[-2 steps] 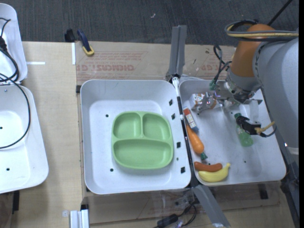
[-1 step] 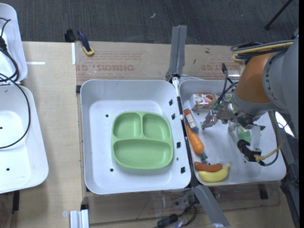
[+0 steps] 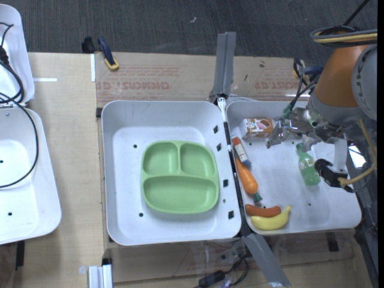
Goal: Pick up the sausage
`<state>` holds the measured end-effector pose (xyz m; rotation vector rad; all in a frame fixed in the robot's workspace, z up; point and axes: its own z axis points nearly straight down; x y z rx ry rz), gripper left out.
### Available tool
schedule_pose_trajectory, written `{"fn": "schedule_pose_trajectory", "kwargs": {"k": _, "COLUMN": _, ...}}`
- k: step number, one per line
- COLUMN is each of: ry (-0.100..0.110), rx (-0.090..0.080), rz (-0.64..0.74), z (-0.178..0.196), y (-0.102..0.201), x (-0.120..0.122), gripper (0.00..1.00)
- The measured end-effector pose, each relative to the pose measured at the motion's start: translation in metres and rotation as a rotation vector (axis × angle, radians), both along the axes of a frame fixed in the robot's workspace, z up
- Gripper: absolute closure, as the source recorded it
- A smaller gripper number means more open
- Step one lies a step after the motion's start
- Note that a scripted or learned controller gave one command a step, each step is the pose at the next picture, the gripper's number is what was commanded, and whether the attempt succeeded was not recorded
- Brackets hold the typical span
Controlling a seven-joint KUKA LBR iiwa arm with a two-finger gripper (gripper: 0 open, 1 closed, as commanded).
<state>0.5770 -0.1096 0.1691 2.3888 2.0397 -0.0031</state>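
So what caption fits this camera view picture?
Gripper hovers over the right bin, far from the sausage beside the banana.

The grey arm point(image 3: 360, 89) reaches in from the right edge, its broad orange band point(image 3: 337, 77) sitting just above the wrist. The wrist bends down and to the left, ending in the tool point(image 3: 282, 135), a cluster of metal parts and cables. A black cable loops beside the wrist.
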Motion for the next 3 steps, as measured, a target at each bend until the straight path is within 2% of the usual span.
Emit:
{"fn": "schedule_pose_trajectory", "kwargs": {"k": 1, "ry": 0.003, "rx": 0.002, "rz": 0.119, "z": -0.079, "y": 0.008, "x": -0.049, "gripper": 0.0}}
{"fn": "schedule_pose_trajectory", "kwargs": {"k": 2, "ry": 0.0, "rx": 0.001, "rz": 0.15, "z": -0.078, "y": -0.001, "x": 0.019, "gripper": 0.0}}
{"fn": "schedule_pose_trajectory", "kwargs": {"k": 3, "ry": 0.0, "rx": 0.001, "rz": 0.364, "z": -0.077, "y": 0.01, "x": -0.076, "gripper": 0.0}}
